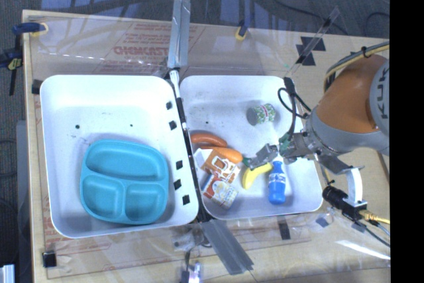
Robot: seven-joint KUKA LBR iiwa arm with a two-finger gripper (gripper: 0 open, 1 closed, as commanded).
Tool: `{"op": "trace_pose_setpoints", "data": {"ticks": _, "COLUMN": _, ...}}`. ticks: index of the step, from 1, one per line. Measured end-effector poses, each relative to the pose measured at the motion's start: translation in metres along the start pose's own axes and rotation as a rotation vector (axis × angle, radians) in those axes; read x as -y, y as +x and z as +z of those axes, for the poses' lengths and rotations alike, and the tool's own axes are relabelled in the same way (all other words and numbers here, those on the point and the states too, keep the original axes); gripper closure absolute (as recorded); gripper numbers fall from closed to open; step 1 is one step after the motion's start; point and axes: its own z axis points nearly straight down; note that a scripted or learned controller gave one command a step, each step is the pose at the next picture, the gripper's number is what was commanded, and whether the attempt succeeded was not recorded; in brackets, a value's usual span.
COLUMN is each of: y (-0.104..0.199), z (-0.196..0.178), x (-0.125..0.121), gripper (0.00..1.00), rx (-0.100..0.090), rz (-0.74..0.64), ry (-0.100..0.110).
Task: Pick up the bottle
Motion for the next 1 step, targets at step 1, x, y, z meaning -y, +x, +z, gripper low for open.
{"op": "trace_pose_setpoints", "data": {"ticks": 1, "y": -0.0003, "z": -0.1217, "x": -0.0029, "gripper": 0.0, "rx": 0.001, "rz": -0.035, "ry": -0.002}}
